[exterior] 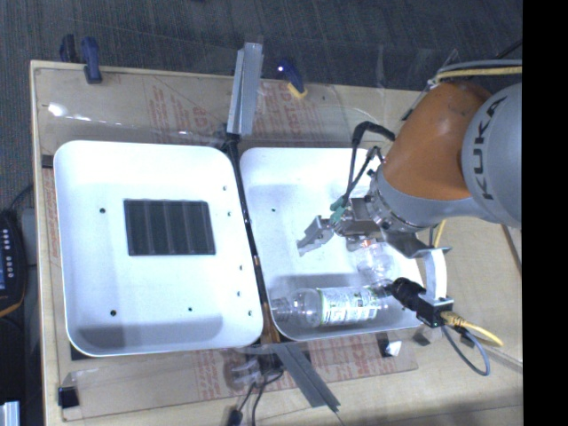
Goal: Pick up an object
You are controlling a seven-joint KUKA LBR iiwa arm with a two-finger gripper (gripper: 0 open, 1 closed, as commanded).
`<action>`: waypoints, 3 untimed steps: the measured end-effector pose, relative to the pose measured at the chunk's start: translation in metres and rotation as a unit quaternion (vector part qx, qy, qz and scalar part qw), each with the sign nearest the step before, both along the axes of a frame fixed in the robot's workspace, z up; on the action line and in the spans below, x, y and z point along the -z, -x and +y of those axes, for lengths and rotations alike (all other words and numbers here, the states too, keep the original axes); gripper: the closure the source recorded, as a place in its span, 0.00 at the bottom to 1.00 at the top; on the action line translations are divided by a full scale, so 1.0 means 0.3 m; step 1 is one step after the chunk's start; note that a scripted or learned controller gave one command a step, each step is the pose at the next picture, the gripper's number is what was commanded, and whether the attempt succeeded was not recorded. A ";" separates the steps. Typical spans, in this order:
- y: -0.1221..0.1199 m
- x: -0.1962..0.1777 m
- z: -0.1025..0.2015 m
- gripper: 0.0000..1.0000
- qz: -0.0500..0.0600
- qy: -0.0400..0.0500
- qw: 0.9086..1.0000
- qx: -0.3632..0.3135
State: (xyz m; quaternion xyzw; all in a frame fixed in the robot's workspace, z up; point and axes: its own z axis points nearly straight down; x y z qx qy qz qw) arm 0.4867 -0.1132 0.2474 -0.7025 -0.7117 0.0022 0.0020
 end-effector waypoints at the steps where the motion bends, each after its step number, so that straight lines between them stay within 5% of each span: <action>1: 0.035 0.064 -0.167 0.00 -0.001 0.000 1.000 0.001; 2: -0.303 0.172 -0.262 0.00 -0.001 -0.001 1.000 -0.005; 3: -0.305 -0.022 -0.231 0.00 -0.003 0.001 0.989 0.146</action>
